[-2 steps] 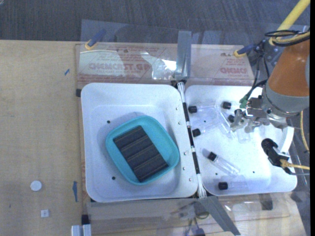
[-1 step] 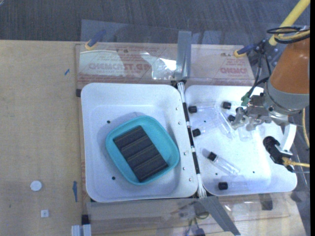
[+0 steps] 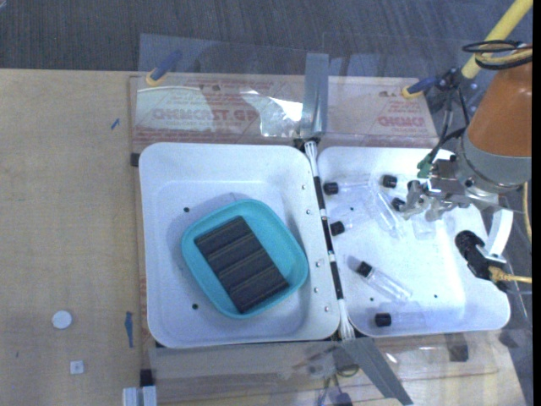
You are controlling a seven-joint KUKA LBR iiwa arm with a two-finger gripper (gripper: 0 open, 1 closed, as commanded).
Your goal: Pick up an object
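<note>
**K:** Wooden bench (image 3: pixel 59 184), two white bins butted side by side, clear sheet taped down along the back edge. Left bin (image 3: pixel 156 167) has a teal tray (image 3: pixel 292 256) with a dark ribbed block (image 3: pixel 241 263) lying in it, skewed diagonal. Right bin (image 3: pixel 439 307) holds the small stuff.

**M:** What small stuff?

**K:** Clear vials with black caps, plus loose caps. One vial (image 3: pixel 380 279) lies flat near the bin's middle, cap toward the divider. More clear pieces (image 3: pixel 372 200) bunched at the upper part. Single black cap (image 3: pixel 383 319) near the front wall. All scattered flat, looks dumped for random picking, no fixturing.

**M:** Arm?

**K:** In from the right, orange band visible, wrist over the right bin. Gripper (image 3: pixel 420 200) sits low at the upper-right part of that bin, right beside the clear cluster.

**M:** Holding anything?

**K:** Can't tell. Too small and glare off the bin floor plus transparent parts washes it out. Nothing visibly in its grasp, so I wouldn't call a grasp.

**M:** Target?

**K:** My guess is the clear cluster just left of the gripper, near or touching, can't separate them. The flat vial is well apart, toward the front. Teal tray is across the divider, far from the tool.

**M:** Risk?

**K:** Likely slip: clear round parts, lying flat.
</note>
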